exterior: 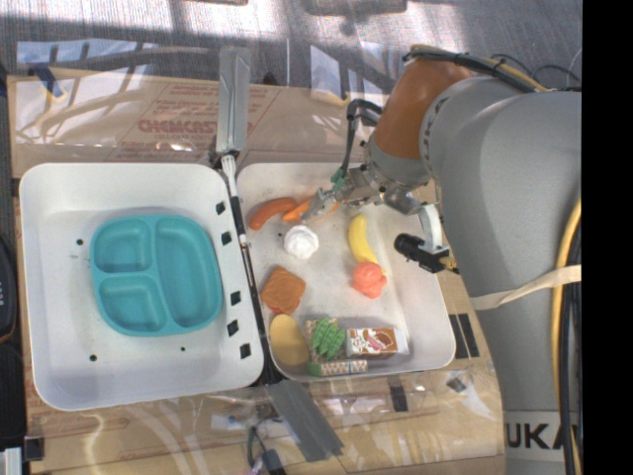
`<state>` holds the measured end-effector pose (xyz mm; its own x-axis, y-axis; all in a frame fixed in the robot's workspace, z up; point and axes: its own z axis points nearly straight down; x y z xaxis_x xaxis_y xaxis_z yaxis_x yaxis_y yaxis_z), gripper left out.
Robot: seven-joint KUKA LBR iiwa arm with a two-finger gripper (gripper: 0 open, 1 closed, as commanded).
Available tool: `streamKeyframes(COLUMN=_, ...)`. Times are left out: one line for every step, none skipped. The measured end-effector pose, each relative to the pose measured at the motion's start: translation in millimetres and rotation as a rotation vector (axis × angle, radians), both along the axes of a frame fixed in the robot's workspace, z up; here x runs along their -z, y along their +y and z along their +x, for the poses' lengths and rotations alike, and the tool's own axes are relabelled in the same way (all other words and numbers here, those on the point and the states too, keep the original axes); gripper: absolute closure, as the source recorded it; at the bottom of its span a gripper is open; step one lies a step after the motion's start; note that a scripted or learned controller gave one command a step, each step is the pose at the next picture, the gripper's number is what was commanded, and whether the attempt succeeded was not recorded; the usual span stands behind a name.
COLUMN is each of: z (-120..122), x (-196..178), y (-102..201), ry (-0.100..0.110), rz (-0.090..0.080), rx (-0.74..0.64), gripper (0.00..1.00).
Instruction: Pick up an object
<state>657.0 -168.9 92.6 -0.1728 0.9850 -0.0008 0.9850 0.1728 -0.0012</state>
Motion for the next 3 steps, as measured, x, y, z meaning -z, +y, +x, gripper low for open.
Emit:
streamKeyframes(z=-72.0, x=0.5, y=-36.1, ry=0.001, rz=0.001, rx=-0.042, gripper=0.0)
streamKeyframes(z=-148.5, x=-0.2, y=-41.0, ry=-0.001, rz=0.002, rx=-0.124, gripper=0.0)
streamKeyframes(z=-147.3, x=-10.9, y=-40.8, ry=-0.002, rz=0.002, rx=-0.128, gripper=1.0)
